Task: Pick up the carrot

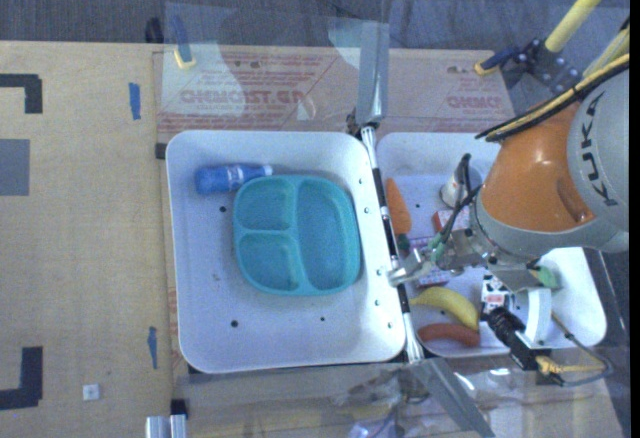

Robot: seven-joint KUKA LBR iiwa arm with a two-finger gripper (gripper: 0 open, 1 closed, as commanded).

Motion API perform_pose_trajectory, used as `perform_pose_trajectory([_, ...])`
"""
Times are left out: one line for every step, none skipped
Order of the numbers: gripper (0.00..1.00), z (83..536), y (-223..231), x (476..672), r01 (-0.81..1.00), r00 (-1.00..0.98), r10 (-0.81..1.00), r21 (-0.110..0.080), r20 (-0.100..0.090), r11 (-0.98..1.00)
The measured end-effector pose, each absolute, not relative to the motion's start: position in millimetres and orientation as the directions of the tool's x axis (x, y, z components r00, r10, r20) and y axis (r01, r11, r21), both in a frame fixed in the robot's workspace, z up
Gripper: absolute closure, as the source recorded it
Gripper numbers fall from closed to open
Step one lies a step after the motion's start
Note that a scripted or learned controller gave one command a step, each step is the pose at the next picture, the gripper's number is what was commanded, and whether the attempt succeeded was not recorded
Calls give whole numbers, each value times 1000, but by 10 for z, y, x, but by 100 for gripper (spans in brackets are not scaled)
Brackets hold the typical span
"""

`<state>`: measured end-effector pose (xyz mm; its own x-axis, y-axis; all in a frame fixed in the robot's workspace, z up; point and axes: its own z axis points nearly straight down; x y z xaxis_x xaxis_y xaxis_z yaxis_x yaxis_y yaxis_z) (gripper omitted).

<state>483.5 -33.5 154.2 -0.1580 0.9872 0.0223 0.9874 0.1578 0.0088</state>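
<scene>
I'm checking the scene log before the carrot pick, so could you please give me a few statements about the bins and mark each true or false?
1. The teal three-compartment plastic plate lies in the left white bin. True.
2. The slim orange carrot lies on that plate. False: it lies in the right white bin, near the divider.
3. The blue plastic bottle lies in the left bin, beside the plate. True.
4. The curved yellow banana lies in the left bin. False: it is in the right bin, above a red sausage-shaped item.

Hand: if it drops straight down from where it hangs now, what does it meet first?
Probably the banana, which lies just under the hand; the carrot sits farther up along the bin's left wall. Depth is unclear from this slant.
</scene>
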Motion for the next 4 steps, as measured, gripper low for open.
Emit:
perform_pose_trajectory([0,1843,-565,4799,999,-46,999,2,-1,46])
perform_pose_trajectory([0,1843,-235,4798,985,-171,985,0,1,171])
perform_pose_trajectory([0,1844,-464,4794,899,-437,899,0,1,437])
perform_pose_trajectory([0,1941,-1015,4801,839,-544,839,3,-3,544])
